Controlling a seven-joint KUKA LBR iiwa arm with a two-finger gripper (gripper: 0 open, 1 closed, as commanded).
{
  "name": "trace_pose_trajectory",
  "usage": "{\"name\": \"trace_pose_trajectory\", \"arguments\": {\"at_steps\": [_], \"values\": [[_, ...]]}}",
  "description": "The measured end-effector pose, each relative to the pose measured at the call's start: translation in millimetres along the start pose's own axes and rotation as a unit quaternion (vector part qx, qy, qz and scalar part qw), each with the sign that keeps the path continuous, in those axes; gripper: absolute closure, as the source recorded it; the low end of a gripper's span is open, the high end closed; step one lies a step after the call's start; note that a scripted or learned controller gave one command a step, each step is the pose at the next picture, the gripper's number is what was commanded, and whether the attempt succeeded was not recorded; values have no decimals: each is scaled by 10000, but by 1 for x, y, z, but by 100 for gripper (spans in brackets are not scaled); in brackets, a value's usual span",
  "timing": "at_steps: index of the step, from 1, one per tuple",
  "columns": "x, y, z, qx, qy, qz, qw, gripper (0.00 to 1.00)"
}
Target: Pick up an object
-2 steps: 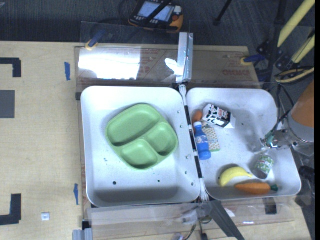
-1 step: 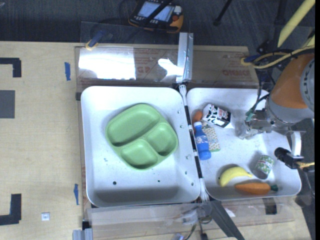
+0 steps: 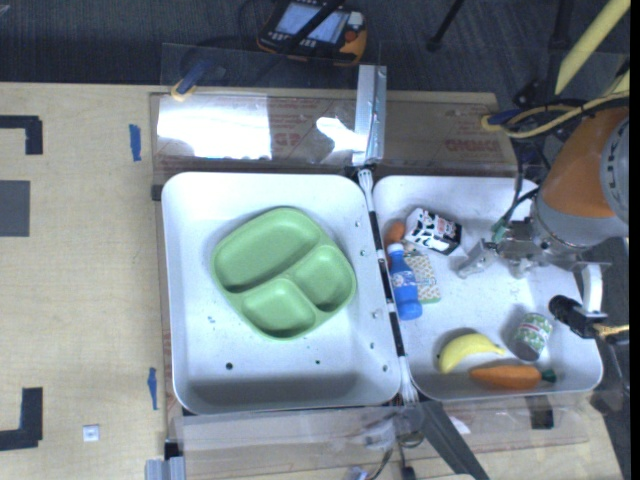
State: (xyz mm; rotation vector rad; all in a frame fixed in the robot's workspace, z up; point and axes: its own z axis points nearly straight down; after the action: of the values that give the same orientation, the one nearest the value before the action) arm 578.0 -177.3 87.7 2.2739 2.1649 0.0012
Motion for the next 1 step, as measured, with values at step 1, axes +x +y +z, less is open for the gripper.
{"name": "trace_pose_trajectory", "arguments": {"at_steps": [1], "values": [[-31,53,-113,1,-4,3,10000,0]]}}
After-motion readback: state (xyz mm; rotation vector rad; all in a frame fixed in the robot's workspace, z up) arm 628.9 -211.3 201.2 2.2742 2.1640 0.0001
